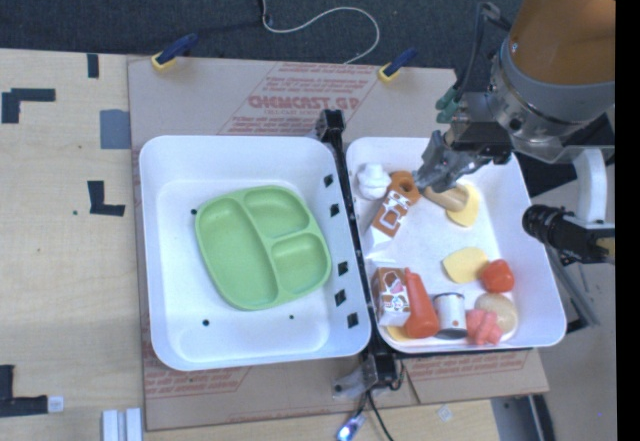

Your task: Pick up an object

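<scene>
A green three-compartment plastic plate [263, 246] lay in the left white bin [160, 229]. The right white bin [530, 219] held small toy foods. The jaws [437, 176] hovered near its far edge over a tan wedge-shaped piece [455, 201]; I cannot tell their opening.

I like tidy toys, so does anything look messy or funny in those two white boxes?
A bit lopsided. The toy food is all jumbled in the right bin, some pieces piled on each other at its near edge. The green divided plate lies alone in the left bin, turned crooked to the walls. Nothing looks spilled or broken.
</scene>
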Controlling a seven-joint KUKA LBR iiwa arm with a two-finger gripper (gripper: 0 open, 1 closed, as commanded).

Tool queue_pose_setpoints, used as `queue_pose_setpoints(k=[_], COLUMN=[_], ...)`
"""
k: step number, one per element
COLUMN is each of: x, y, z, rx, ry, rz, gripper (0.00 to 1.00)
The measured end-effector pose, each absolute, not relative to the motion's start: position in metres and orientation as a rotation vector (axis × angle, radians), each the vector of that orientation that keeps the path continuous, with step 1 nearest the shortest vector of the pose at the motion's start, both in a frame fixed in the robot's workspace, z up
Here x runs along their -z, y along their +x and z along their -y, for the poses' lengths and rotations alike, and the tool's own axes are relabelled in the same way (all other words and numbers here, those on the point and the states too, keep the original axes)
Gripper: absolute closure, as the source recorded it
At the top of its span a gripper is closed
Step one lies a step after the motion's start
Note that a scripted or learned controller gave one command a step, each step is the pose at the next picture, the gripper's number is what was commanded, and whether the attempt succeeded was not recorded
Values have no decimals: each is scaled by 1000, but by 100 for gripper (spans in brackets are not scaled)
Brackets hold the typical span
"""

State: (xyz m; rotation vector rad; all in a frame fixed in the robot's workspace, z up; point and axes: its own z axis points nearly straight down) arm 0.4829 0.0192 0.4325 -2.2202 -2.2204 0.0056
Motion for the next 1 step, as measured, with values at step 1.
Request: queue_pose_setpoints(k=[1], x=[-452], y=[484], z=[-70], rx=[0], ry=[-2217], rz=[2226], gripper=[100])
